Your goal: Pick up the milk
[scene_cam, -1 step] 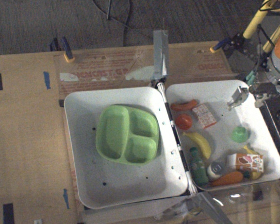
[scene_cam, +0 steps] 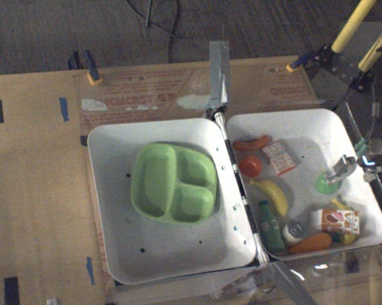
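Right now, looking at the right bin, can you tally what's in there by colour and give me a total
Red: 2, a sausage and a tomato
Yellow: 1, a banana
Green: 2, a bottle and a small round disc
Orange: 1, a carrot
Silver: 1, a can
Printed cartons: 2, a red and white one and an orange and white one
Total: 9

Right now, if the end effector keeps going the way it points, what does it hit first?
The end effector points left and down at the small green disc just under its tip. Likely that first, though depth is unclear.
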Robot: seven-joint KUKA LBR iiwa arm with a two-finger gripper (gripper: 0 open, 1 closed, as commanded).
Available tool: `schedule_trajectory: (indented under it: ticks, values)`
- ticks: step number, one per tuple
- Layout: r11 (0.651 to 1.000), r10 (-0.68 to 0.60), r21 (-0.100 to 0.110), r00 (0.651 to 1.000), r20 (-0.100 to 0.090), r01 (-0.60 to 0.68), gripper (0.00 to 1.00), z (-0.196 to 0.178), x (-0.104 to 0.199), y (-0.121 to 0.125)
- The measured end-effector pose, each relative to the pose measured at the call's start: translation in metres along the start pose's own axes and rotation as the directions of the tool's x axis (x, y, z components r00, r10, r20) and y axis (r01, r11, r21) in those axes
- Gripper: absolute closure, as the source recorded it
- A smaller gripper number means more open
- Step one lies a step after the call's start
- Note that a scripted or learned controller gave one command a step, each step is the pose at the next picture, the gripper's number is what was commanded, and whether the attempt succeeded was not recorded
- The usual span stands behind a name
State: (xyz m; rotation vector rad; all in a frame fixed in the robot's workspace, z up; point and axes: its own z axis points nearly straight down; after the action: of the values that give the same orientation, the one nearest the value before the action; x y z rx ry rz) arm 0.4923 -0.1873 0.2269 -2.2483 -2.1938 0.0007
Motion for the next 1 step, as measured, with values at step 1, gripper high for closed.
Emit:
schedule_trajectory:
  ticks: [1]
  values:
    - [1.000,0.018,-0.003,1.000,0.001,-0.018,0.00,0.1344,-0.0040,-0.0122]
